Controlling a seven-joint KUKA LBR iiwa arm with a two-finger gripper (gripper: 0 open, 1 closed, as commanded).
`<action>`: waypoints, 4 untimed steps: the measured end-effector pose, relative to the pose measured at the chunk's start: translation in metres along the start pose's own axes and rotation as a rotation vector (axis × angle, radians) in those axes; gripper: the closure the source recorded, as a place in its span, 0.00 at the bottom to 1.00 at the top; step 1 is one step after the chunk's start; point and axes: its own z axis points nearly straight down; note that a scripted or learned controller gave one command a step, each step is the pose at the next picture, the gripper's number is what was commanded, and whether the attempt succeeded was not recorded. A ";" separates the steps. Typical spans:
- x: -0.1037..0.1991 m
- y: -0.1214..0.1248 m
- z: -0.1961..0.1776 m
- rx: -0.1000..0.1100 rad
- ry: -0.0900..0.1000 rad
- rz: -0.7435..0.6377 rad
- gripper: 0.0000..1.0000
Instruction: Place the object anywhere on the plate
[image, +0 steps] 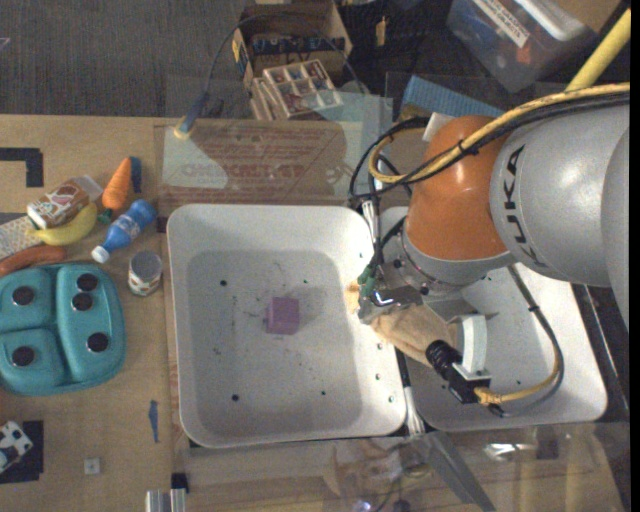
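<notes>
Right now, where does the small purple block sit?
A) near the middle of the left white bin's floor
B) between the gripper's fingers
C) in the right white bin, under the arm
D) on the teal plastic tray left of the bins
A: the small purple block lies alone near the middle of the left white bin, apart from the grey arm at that bin's right rim.

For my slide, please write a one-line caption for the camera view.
KUKA arm reaches over the divide between two white bins; a small purple block lies in the left bin.
</notes>
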 end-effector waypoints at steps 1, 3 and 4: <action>0.079 -0.023 0.091 0.001 0.000 0.109 1.00; 0.027 -0.034 -0.108 -0.002 -0.001 0.476 1.00; 0.037 -0.033 0.016 0.002 0.000 0.303 1.00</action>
